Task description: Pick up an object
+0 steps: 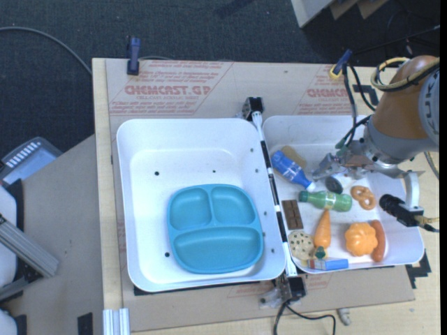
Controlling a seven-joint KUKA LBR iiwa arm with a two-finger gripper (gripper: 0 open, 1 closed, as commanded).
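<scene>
Your jaws [340, 167] hang low over the right white bin [412, 253]; you cannot tell how they stand, and nothing shows between them. No pick is made yet. Just below them lies the green plastic bottle [327, 200], the blue bottle [290, 169] to their left, the small brown pretzel [362, 197] beside.

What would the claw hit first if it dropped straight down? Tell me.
Probably the green bottle: the claw hangs over the right bin, just above that bottle and beside the blue bottle. Depth is unclear, so it might meet bare bin floor instead.
</scene>
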